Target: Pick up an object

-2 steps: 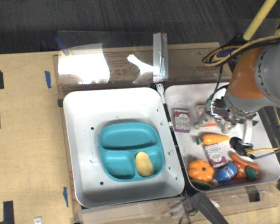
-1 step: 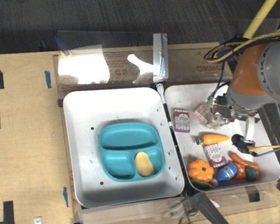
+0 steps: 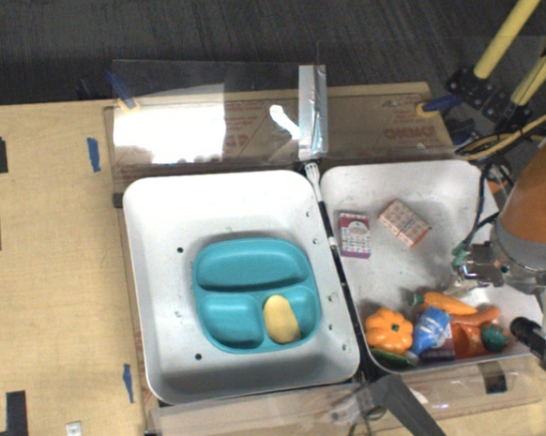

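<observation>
While the gripper (image 3: 473, 270) is hung over the right bin (image 3: 420, 177), by its right wall, its state cannot be told. A pumpkin (image 3: 388, 331), blue packet (image 3: 432, 330) and carrot (image 3: 454, 303) are heaped at that bin's near edge. A yellow piece (image 3: 281, 319) is seated in the teal tray (image 3: 248, 261) in the left bin (image 3: 164, 268). Bins are borne on a cardboard bench (image 3: 52, 277); dark carpet (image 3: 238, 17) is seen beyond.

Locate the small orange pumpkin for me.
In the camera view, the pumpkin sits in the right bin, at its near left corner, with a blue packet right beside it on its right.
</observation>
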You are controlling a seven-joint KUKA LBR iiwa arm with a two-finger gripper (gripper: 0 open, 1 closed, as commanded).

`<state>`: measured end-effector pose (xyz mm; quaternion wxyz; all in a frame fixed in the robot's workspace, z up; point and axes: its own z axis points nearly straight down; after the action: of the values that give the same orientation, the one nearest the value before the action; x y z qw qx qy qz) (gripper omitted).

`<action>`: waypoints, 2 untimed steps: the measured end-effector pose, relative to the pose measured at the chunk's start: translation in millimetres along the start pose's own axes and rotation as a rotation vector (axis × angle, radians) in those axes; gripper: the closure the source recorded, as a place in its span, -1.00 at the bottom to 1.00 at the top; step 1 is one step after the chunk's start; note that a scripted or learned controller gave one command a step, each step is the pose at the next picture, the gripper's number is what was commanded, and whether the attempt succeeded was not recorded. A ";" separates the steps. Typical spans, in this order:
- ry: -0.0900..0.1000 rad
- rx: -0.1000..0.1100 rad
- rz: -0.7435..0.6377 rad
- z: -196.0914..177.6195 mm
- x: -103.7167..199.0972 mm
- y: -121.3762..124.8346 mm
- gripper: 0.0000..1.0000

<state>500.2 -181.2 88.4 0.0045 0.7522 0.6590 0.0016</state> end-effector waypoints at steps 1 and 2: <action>0.002 0.000 -0.001 0.8 1.1 0.3 -1.00; 0.004 0.000 -0.006 0.9 50.7 45.3 -1.00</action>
<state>551.8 -137.0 87.8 0.0033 0.7503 0.6611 0.0030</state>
